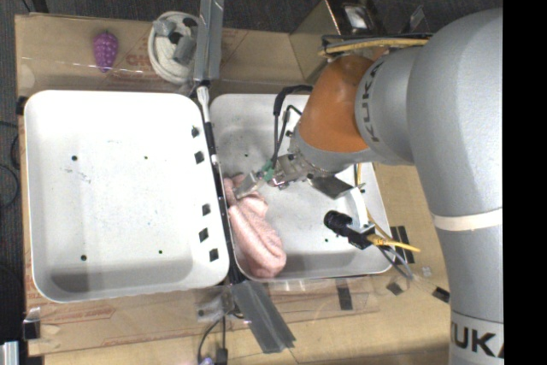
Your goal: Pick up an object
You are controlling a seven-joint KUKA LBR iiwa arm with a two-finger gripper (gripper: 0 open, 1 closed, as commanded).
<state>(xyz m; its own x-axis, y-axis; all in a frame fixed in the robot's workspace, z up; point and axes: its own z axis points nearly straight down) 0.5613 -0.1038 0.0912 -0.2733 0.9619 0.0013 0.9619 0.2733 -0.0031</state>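
So, a pink soft object (254, 233), lumpy and looking like plush or cloth, is seen lying in the right-hand bin (359, 262), pressed up against that bin's left wall near the front corner. Its upper end is met by the gripper (244, 183), which is angled down and to the left from the arm's wrist. Whether anything is actually clamped can't be told; the tip is small and partly lost against the pink stuff, so the gripper's state is left as unknown.

Above the wrist, the orange band (335, 111) is seen, and the rest of the grey arm (453, 115) is spread across the right side of the view, with part of the right bin covered by it. A small black part with yellow wires (363, 235) is seen near the bin's right front.

The left-hand bin (111, 192) is set just beside the right one, the two walls touching along the middle. Behind the bins, on the brown bench surface (64, 43), a small purple object (105, 50) and a white roll-like thing (173, 45) are placed, well apart from the pink object.
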